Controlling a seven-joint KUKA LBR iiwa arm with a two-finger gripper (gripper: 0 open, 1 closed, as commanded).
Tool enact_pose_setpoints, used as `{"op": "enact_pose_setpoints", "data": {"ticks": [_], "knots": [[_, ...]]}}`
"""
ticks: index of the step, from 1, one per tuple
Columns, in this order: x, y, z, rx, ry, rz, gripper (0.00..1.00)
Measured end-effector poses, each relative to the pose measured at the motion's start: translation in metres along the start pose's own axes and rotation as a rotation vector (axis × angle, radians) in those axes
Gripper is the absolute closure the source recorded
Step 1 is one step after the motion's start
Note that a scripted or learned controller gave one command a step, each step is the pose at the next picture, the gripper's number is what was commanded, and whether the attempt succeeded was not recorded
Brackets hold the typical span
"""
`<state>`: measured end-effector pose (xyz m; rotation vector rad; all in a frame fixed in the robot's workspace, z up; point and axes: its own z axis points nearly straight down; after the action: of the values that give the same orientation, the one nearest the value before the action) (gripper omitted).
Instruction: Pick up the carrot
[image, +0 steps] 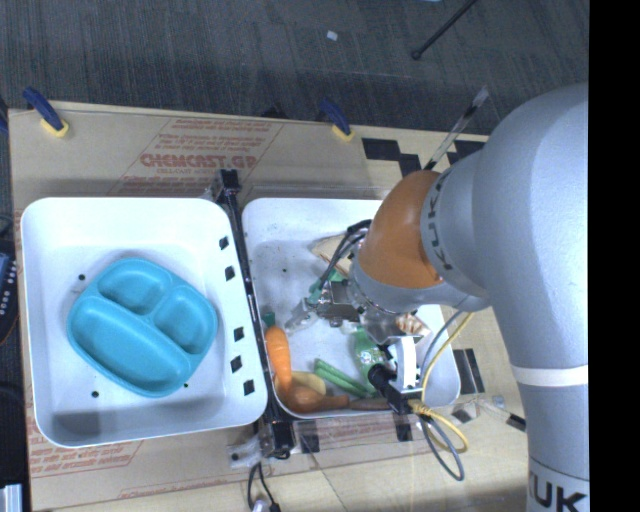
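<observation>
Carrot (278, 355), smooth tapered orange, right bin (262, 250), fingers (312, 308) state unclear

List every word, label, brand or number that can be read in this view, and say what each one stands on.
"CHEMCAST GP": red print on the brown board under the bins, above the left bin.
"UK": grey letters, cut off at the frame, low on the arm.
Smaller red print lines around "CHEMCAST GP" and along the board's lower left edge: too small and blurred to read.
</observation>
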<state>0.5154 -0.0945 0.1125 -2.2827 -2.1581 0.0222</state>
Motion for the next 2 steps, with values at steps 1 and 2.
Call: {"op": "enact_pose_setpoints", "data": {"ticks": [1, 2], "knots": [[-0.001, 0.006, 0.021, -0.005, 0.009, 0.237, 0.00], [-0.034, 0.002, 0.018, -0.013, 0.019, 0.830, 0.00]]}}
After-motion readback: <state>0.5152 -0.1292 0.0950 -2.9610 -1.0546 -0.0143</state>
